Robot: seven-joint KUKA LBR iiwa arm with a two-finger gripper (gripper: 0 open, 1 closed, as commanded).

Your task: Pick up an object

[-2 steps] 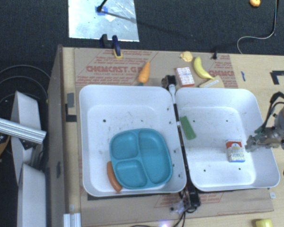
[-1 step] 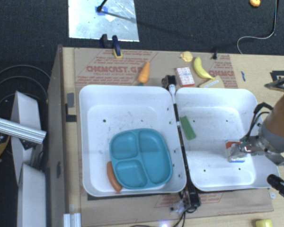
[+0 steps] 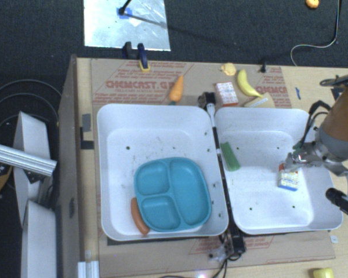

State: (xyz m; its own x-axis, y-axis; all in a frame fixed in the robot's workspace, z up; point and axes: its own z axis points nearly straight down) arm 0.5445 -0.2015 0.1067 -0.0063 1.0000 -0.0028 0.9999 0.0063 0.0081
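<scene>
The claw [image 3: 294,160] hangs low over the right bin [image 3: 267,219], right at the top edge of a small carton [image 3: 288,179]; it seems to touch or nearly touch the carton, but whether its tips are apart or together cannot be told at this size, and nothing shows the carton held. The carton lies just below the claw on the bin floor, a flat little box with white and blue print and a red patch near its top. It is probably light, stiff cardboard with smooth printed faces, so it should lift easily but could skid on the slick plastic floor; a grip across its two long edges looks the safest, since the broad face offers nothing to pinch. To the claw's left, well apart, a green block [image 3: 229,156] leans by the wall between the bins; it looks matte and perhaps soft. Farther left, the left bin [image 3: 122,126] holds a teal divided plate [image 3: 173,193], glossy hard plastic with three rounded wells, and an orange sausage-shaped toy [image 3: 139,215] just beside its lower left rim. Above the claw and to its left, on the cardboard-covered tabletop [image 3: 133,84], lie a yellow banana [image 3: 246,83], a small printed box [image 3: 226,92] and an orange carrot [image 3: 176,89], all smooth toy shapes.
</scene>
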